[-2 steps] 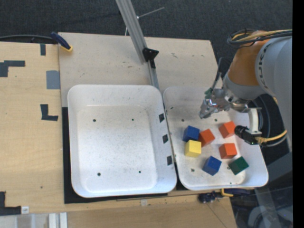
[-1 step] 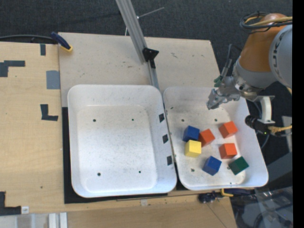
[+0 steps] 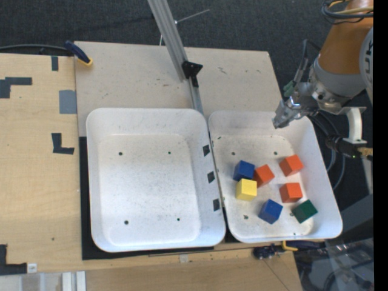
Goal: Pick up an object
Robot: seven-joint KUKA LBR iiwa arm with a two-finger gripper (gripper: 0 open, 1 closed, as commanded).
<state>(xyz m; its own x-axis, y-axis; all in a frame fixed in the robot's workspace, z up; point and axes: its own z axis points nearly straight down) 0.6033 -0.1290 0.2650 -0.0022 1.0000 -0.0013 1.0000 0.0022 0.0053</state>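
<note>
Several small cubes lie in the right bin (image 3: 315, 144): a blue cube (image 3: 244, 170), an orange cube (image 3: 264, 174), a yellow cube (image 3: 247, 189), a second orange cube (image 3: 291, 165), a third orange cube (image 3: 291, 191), another blue cube (image 3: 271, 211) and a green cube (image 3: 305, 211). My gripper (image 3: 283, 117) hangs over the bin's far right corner, above and apart from the cubes. Its fingertips look close together with nothing between them.
The left bin (image 3: 97, 162) sits beside the right one. A slanted metal bar (image 3: 173, 32) runs down from the top to the gap between the bins. A blue and yellow tool (image 3: 79, 52) lies at the bench's far left.
</note>
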